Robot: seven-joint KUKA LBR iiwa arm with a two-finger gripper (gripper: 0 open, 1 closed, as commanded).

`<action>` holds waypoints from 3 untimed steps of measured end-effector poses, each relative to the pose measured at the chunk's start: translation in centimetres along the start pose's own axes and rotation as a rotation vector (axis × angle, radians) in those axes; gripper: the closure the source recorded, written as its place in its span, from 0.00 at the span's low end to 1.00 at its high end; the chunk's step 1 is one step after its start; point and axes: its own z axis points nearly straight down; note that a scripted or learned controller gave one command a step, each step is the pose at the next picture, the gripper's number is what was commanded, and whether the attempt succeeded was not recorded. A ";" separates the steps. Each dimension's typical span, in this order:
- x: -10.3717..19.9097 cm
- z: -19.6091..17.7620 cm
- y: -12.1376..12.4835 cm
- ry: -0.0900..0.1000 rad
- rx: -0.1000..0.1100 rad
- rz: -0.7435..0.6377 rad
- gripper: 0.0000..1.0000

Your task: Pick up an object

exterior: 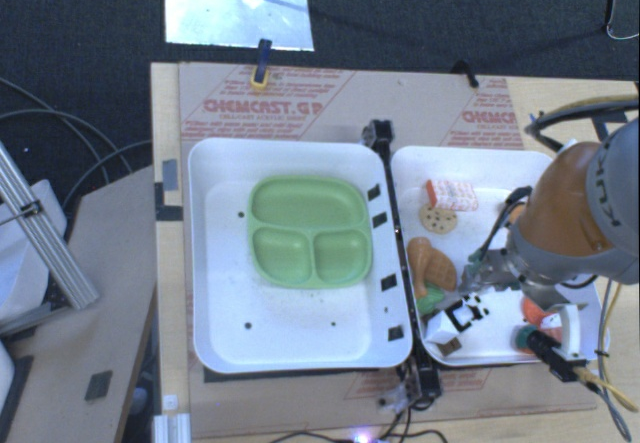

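Camera view, looking down on the bench (400, 96). My arm (575, 221) comes in from the right, orange band up, and hangs over the right bin (500, 166). The gripper (480, 276) is low in the middle of that bin, a little toward the near edge. It's a dark grey lump from up here, and I can't tell whether it is open or closed.

The closest thing to pick is the roll (428, 261), just left of the gripper. It's golden brown, lumpy and longish, like a small pastry, and it lies along the bin's left wall about halfway down. I can't tell if the gripper touches it.

Further back, near the far-left corner, there's a cookie (437, 220), round, tan and speckled. Just behind it is a packet (453, 194), white with a red end. At the near end of the roll, a green piece (430, 302) pokes out against the left wall. In the near-left corner lies a white piece (460, 317) with black marks on top. An orange piece (535, 311) sits by the near edge under the wrist, partly hidden.

In the left bin (200, 261), a pale green plate (305, 231) with three compartments lies flat near the middle, a little toward the far edge.
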 end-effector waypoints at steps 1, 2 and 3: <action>8.4 -10.7 7.9 -0.001 -0.016 -0.008 1.00; 9.3 -10.0 0.8 0.000 0.004 0.008 1.00; 9.2 -11.1 1.2 -0.002 -0.003 0.004 1.00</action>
